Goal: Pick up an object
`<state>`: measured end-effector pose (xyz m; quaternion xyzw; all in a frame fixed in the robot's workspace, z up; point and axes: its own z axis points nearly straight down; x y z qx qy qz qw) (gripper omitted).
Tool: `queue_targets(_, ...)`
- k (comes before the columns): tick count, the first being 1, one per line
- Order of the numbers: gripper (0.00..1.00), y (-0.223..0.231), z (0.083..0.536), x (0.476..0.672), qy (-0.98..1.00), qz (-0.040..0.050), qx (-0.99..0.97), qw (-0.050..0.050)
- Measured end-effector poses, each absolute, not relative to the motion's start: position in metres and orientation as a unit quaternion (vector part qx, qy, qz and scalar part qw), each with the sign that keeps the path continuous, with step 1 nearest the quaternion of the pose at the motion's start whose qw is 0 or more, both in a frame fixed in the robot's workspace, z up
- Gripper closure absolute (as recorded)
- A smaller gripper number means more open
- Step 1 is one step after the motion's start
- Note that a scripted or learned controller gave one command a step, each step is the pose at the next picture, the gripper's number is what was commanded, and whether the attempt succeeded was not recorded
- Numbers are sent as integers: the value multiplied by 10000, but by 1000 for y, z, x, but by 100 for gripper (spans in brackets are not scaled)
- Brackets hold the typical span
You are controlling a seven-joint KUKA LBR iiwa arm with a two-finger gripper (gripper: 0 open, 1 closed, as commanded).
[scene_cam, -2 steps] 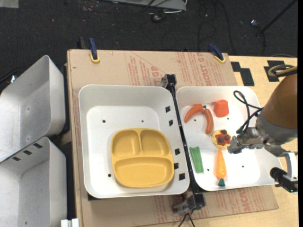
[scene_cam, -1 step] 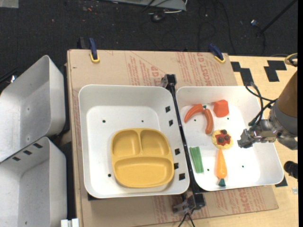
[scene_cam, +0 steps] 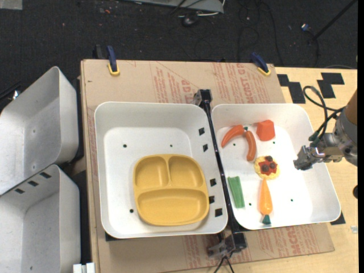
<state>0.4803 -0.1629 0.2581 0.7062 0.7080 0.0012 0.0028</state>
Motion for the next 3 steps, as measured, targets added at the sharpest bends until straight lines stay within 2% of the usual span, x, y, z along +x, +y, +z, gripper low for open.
queue_targets(2, 100, -59, 232, 515, 7100, 3, 7042, -6)
queue_targets(3, 100, 2, 230, 519, 7100, 5, 7042, -8)
